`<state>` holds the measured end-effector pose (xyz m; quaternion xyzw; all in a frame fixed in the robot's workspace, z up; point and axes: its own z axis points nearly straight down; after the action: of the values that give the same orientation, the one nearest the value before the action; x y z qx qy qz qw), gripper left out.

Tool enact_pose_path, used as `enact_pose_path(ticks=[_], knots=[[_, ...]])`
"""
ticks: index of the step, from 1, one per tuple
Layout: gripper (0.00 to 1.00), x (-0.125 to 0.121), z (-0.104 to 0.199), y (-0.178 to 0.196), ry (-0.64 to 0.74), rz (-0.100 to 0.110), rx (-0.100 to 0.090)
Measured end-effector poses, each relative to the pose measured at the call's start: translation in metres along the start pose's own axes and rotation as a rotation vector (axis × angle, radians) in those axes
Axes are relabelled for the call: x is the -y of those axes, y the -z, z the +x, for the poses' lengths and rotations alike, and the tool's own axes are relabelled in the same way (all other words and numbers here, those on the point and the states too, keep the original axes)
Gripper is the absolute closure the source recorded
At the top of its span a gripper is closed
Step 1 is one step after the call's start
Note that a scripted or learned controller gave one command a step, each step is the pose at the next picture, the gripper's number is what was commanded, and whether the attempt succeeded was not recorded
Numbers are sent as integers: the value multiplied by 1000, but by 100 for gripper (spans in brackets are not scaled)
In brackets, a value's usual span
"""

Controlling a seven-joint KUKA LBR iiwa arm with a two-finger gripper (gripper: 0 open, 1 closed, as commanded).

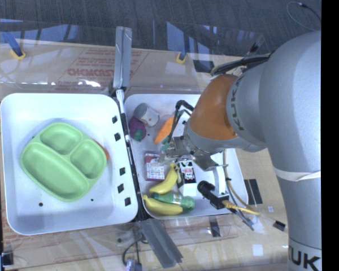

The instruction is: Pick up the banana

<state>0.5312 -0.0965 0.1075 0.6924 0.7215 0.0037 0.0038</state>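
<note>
Down at the near edge of the right bin (137,168) there's a banana (161,207) lying flat against the wall, with another (166,182) just behind it (both loose). The tool (174,147) hangs right above that second one, probably lining up. Can't tell its opening from here.

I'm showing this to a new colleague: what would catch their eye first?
The big grey arm with its orange band fills the right side, reaching down into the right bin. Next, the green divided plate lies in the left bin. Then two yellow bananas lie amid clutter at the right bin's near end.
</note>
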Motion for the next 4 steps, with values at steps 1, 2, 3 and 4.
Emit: enact_pose_path(ticks=[1,2,3,4], knots=[[0,0,0,0,0,0,0],[0,23,-10,-4,-54,-22,5],[100,23,-12,5,-49,-21,7],[0,23,-12,5,-49,-21,7]])
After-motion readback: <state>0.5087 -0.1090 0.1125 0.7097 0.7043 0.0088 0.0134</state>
